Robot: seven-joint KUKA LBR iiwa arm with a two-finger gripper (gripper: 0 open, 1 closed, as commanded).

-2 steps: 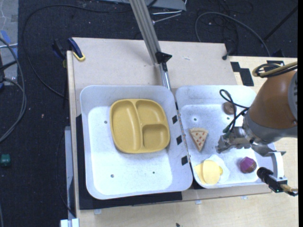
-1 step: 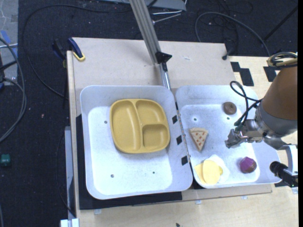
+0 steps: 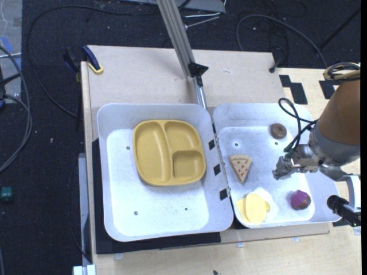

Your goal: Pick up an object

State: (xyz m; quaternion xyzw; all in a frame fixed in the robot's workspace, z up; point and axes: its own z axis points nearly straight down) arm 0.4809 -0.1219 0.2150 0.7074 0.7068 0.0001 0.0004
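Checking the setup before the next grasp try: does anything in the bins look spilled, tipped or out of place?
Nothing stands out. The yellow tray lies flat in the left bin; the pizza slice, fried egg, brown disc and purple piece lie apart in the right bin.

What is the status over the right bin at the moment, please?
Hand low over right bin, nothing seen held. Pizza slice, purple piece, brown disc, fried egg lying loose. Nothing in the way.
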